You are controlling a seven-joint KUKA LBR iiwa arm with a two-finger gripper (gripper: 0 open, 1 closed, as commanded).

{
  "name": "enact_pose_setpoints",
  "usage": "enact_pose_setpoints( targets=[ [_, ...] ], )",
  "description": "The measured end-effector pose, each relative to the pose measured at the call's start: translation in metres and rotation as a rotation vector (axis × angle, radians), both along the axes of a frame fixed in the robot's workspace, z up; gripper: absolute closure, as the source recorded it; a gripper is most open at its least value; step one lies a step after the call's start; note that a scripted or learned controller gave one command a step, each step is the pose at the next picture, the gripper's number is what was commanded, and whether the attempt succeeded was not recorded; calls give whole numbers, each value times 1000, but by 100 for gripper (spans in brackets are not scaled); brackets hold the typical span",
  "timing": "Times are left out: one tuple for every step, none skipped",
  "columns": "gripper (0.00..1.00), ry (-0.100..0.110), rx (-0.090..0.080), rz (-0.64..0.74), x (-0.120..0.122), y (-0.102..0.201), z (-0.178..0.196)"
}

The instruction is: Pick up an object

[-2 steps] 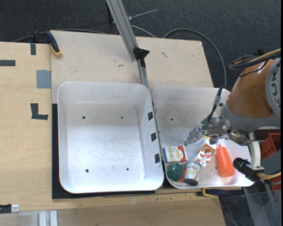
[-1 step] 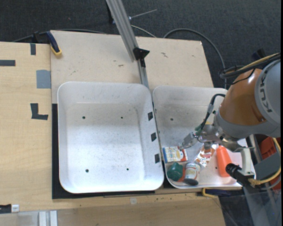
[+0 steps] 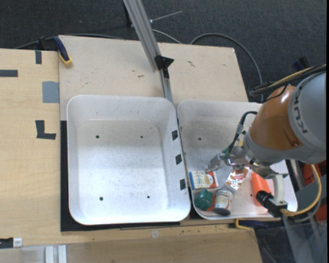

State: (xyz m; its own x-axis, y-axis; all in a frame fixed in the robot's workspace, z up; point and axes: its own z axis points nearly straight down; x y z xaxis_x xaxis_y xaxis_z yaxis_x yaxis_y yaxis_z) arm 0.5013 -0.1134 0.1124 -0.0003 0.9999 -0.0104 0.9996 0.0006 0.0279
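Observation:
Several small items lie in the near part of the right bin (image 3: 208, 119): a white and orange carton (image 3: 202, 179), a dark green round object (image 3: 204, 199), a small can (image 3: 223, 199), a red and white packet (image 3: 237, 178) and an orange object (image 3: 260, 187). My gripper (image 3: 226, 159) hangs low over this bin, just above and right of the carton and beside the packet. Nothing visibly sits in it. The wrist hides part of the packet and the bin floor behind it.
The left bin (image 3: 79, 147) lies alongside, sharing a raised divider wall (image 3: 176, 147) with black clips. A metal pole (image 3: 145, 29) slants in from the top to the bins' far edge. Cables run near the arm on the right.

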Motion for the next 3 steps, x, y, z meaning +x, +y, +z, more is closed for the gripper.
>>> enact_pose_setpoints(
  targets=[
    [100, -1, 0, 1, 0, 1, 9],
    [100, 26, 10, 1, -8, 5, 61],
    [100, 22, 9, 1, -3, 1, 123]
  ],
)
